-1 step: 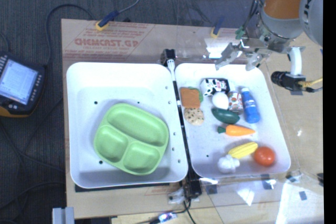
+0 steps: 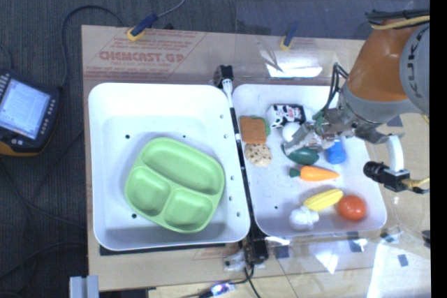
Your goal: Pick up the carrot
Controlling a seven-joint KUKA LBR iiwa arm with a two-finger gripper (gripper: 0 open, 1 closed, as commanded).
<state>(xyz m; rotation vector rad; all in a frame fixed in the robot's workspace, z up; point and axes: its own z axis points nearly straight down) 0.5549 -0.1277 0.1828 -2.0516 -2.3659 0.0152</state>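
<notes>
The carrot (image 2: pixel 320 174), orange with a small green top pointing left, lies flat in the middle of the right bin (image 2: pixel 276 209). My gripper (image 2: pixel 308 139) hangs over that bin, just behind the carrot and a little to its left. It is directly over a dark green item (image 2: pixel 304 155), which lies between it and the carrot. The carrot is not in the gripper's hold. The arm's orange band (image 2: pixel 380 70) rises at the right.
Around the carrot lie a blue piece (image 2: pixel 336 153), yellow corn (image 2: pixel 323 199), a red tomato (image 2: pixel 353 207), a white piece (image 2: pixel 304 218), a cookie (image 2: pixel 258 154), a toast slice (image 2: pixel 253 129) and a black-and-white item (image 2: pixel 287 114). The left bin (image 2: pixel 112 108) holds a green divided plate (image 2: pixel 176 183).
</notes>
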